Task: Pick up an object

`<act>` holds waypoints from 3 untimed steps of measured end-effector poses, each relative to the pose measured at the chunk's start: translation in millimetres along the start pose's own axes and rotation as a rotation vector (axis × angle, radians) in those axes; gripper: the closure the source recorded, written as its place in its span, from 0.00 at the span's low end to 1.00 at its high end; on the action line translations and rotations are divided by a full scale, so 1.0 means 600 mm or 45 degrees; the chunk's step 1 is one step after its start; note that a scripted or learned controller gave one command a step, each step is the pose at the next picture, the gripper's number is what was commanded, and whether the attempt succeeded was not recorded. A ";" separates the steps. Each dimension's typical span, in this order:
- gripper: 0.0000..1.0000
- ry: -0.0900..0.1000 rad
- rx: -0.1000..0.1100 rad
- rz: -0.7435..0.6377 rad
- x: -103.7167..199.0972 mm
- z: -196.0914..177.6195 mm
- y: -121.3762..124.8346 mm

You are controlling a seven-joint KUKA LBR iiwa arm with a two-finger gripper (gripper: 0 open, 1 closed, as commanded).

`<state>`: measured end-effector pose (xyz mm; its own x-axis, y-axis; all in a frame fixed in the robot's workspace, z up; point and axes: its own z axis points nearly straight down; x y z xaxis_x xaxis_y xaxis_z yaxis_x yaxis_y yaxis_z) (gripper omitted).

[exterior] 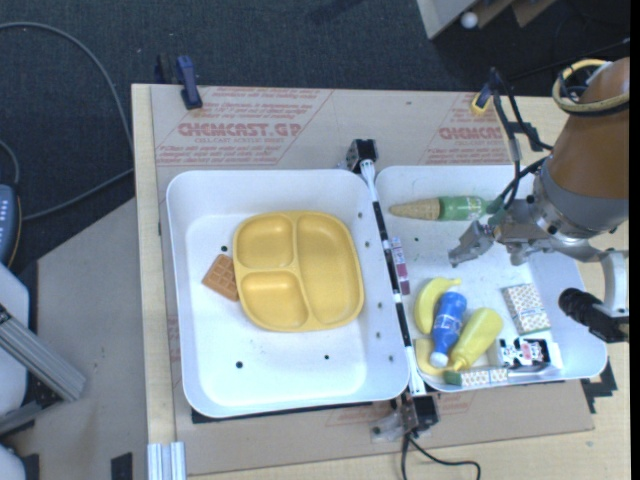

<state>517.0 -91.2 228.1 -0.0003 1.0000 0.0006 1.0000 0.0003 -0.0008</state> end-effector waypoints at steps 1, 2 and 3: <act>0.00 0.000 0.001 0.000 0.048 0.073 -0.021; 0.00 0.000 0.003 0.002 -0.023 0.217 0.006; 0.00 0.001 0.001 0.001 -0.014 0.240 -0.033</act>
